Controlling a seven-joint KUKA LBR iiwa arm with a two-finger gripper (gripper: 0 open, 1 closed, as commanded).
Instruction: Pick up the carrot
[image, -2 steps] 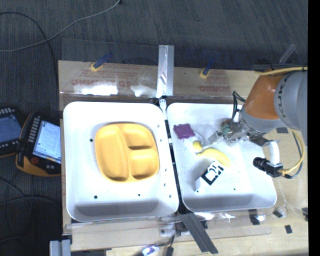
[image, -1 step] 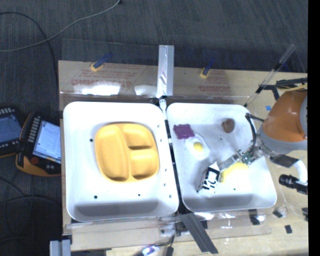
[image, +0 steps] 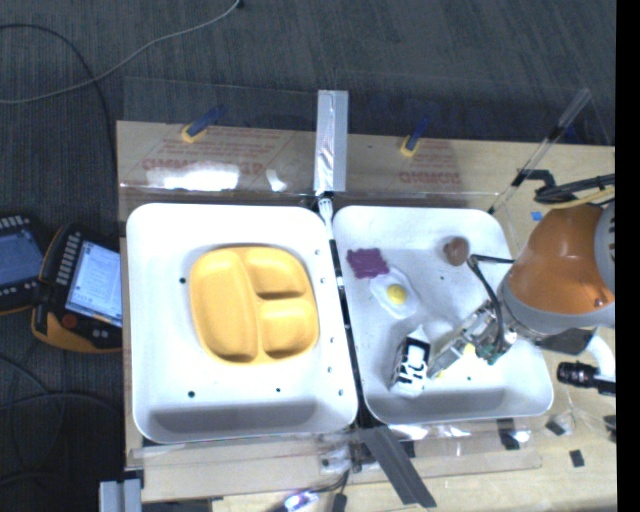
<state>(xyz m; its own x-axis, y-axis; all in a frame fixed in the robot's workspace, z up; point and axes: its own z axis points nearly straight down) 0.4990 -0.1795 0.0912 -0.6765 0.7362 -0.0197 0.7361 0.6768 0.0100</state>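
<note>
Two glossy white bins (image: 240, 420); whether the metal jaws (image: 440, 362) are spread, I cannot tell.

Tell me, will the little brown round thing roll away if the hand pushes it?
Probably yes: the brown round thing looks ball-shaped and sits on the smooth floor of the right bin. It looks small, so likely light. The bin's raised wall beside it should stop it soon.

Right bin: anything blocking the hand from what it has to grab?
Cannot tell: I can't place the carrot; the arm covers the right bin's right side. The hand sits right beside a black-and-white carton; the egg, purple piece and brown ball lie farther off.
</note>
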